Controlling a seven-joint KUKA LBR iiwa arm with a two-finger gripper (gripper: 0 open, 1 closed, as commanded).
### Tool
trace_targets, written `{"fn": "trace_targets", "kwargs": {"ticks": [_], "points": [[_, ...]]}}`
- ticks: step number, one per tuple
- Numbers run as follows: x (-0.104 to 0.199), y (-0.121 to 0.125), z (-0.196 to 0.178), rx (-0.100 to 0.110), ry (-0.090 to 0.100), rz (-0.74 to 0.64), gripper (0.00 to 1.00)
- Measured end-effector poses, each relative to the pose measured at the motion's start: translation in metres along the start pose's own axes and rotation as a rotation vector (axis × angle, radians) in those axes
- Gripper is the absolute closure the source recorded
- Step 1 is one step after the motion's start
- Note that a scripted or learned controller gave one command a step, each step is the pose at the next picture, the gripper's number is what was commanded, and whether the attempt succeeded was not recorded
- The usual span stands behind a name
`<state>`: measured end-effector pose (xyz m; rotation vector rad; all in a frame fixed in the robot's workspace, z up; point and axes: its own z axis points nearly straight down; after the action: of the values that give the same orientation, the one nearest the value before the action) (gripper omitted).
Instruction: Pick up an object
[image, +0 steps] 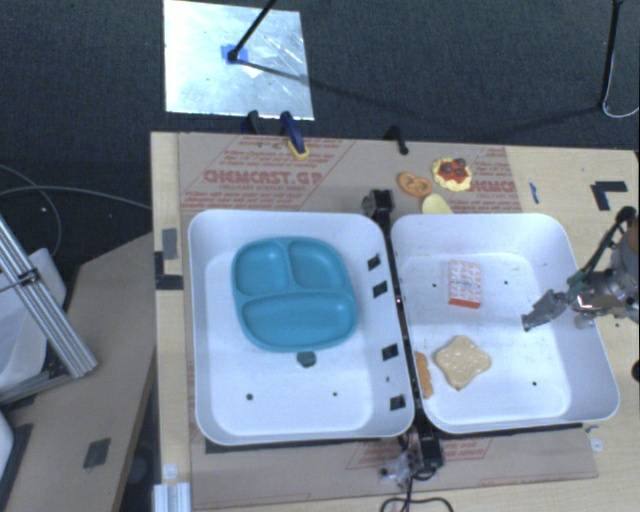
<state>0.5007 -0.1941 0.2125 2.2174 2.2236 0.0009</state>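
End effector (537, 313) blurred, seemingly empty

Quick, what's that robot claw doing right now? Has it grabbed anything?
Gripper: over the right bin, nothing visibly in it. Open or closed cannot be told from this view.

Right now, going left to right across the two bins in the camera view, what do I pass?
Blue plate → thin orange piece → toast → claw
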Motion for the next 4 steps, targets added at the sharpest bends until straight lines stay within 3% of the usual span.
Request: {"fn": "trace_targets", "kwargs": {"ticks": [1,2,3,4], "points": [[0.067,0.03,0.119,0.005,0.005,-0.007,0.0],[0.105,0.052,0.125,-0.01,-0.005,-0.003,0.0],[0.048,0.092,0.119,-0.007,-0.003,0.004,0.0],[0.05,0.092,0.109,-0.009,-0.003,-0.001,1.0]]}}
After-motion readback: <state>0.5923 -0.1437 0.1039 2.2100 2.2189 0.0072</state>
